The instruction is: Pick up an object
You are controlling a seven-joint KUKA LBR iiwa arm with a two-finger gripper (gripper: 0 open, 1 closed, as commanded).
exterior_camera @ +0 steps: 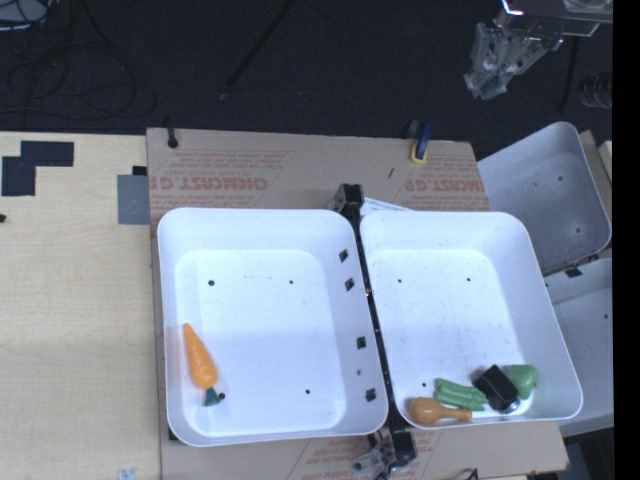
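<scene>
Below the metallic-looking pincer [497, 68], two smooth, glossy white plastic bins [260, 230] sit on matt brown cardboard [300, 168], with a pale wood-grain bench [70, 318] further to its left.

Open bin floors; toys [478, 396] crowding right bin's [455, 230] near corner

Gripper [497, 63] blurred at upper right, finger state indistinct; green item [521, 377] partly hidden behind black block [497, 388], possibly a pepper.

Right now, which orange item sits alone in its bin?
The carrot, alone in the left bin. The orange pear-shaped piece shares the right bin with others.
</scene>
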